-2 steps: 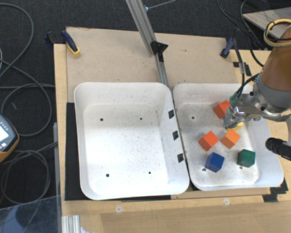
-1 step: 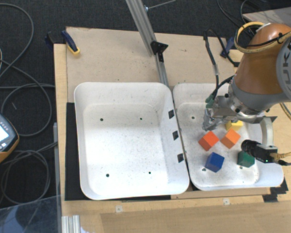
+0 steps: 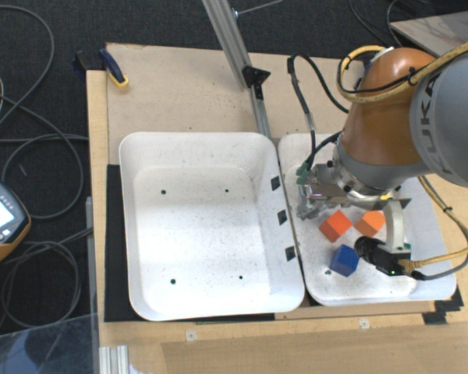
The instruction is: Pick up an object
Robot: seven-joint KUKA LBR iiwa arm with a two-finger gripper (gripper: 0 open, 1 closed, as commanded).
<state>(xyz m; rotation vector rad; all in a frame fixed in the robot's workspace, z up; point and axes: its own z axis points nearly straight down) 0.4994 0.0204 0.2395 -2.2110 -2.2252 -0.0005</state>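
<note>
My gripper (image 3: 316, 199) hangs low over the left part of the right bin (image 3: 320, 283), under the orange band of the arm. Just to its right an orange-red block (image 3: 336, 225) lies on the bin floor. A second orange block (image 3: 371, 224) sits beside it, further right. A blue block (image 3: 344, 260) rests nearer the bin's front edge. A bit of green (image 3: 303, 176) peeks out by the gripper's upper left. The wrist hides most of the fingers, and I see nothing held between them.
The left bin (image 3: 195, 224) stands beside the right one, with a shared ridge bearing black tabs (image 3: 282, 216). A metal post (image 3: 230, 45) slants up from the bench's back. Black cables and a connector (image 3: 378, 255) trail over the right bin.
</note>
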